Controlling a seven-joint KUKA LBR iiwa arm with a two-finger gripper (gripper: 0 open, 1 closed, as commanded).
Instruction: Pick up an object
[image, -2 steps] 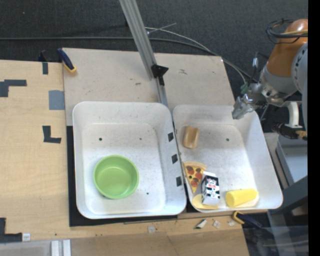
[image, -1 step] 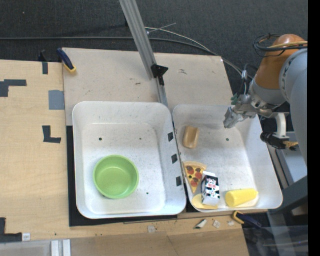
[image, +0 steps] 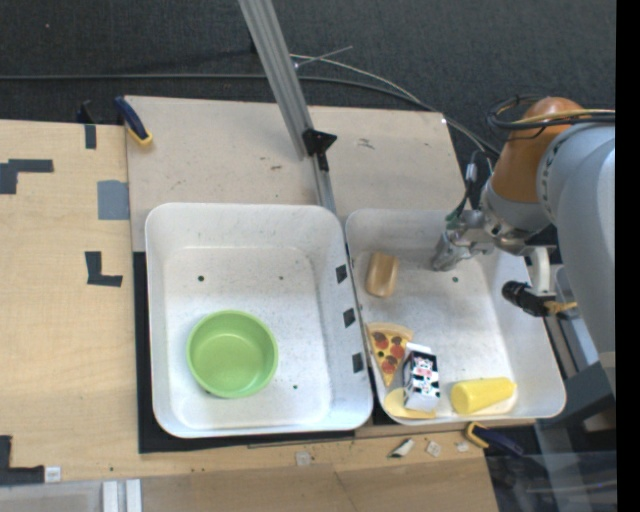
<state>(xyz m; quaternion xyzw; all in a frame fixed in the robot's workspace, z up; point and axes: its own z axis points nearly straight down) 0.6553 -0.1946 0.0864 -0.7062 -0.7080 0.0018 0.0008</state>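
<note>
Bread roll: lying in my right bin, far-left part.
Gripper: hovering right of the roll; I cannot tell its state.
Green bowl: sitting in the left bin.

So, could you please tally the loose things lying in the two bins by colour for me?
Green: 1, the bowl in the left bin
Tan: 1, the bread piece in the right bin
Yellow: 1, the yellow block
Orange and red: 1, the pizza slice
Black and white: 1, the small carton
Total: 5
</note>
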